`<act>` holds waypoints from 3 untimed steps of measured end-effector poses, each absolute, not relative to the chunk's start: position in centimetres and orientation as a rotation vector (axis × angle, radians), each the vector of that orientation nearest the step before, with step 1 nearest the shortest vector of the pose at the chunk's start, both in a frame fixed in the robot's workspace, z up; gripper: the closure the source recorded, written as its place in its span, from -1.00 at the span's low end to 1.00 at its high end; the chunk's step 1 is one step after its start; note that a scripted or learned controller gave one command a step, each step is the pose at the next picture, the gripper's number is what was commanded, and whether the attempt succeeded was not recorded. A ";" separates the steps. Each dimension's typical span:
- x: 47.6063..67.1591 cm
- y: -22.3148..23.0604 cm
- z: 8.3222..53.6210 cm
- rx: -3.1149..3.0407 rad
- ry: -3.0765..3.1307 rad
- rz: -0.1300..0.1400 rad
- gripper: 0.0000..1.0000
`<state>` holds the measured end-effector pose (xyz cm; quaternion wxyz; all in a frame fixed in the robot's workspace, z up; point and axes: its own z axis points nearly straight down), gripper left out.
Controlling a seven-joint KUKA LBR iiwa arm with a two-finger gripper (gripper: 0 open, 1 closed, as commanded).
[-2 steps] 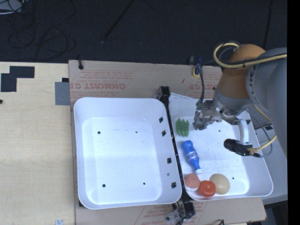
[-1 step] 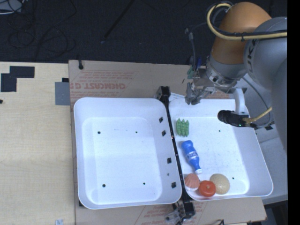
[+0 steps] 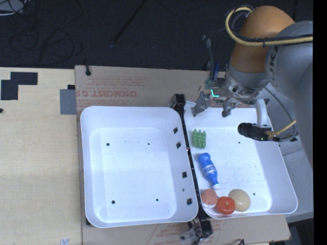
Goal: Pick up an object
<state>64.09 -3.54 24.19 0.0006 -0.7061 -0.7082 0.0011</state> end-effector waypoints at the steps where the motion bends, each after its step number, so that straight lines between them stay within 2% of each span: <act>1: 59.1 -8.9 15.4 -2.222 -2.209 0.014 -1.00; 2: 58.9 -14.6 8.3 -2.223 -2.214 0.007 -1.00; 3: 64.6 -20.5 8.9 -2.226 -2.225 -0.001 -1.00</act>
